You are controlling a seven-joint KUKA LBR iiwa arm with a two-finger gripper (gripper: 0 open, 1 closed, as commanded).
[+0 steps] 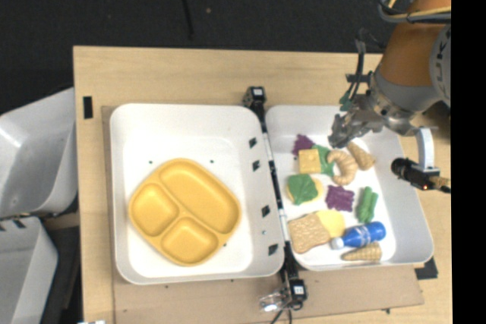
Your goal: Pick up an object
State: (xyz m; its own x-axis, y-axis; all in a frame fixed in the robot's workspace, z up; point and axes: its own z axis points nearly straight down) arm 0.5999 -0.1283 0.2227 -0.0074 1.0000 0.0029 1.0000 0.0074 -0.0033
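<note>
The likeliest object is the tan croissant (343, 165), lying in the upper middle of the right bin (422, 235), just below the gripper (345, 131). A second tan pastry piece (361, 156) touches it on the right, and the yellow cracker (309, 161) with a green scrap sits just to its left. The gripper hangs low over that cluster; its tips are dark and foreshortened from this angle, so I cannot tell how wide the tool stands, and nothing is visibly held in it.

Further out the bin is crowded: purple grapes (304, 143), a green leaf (302, 188), a purple piece (339, 198), a green pepper (367, 203), a toast slice (308, 231), a blue bottle (362, 234) and a cone (362, 254). The left bin (125, 125) holds a yellow divided plate (184, 211).

The risk, as I judge it, is the packing: descending here could pinch two touching pastries at once, or nudge the curved croissant sideways so it slips out
</note>
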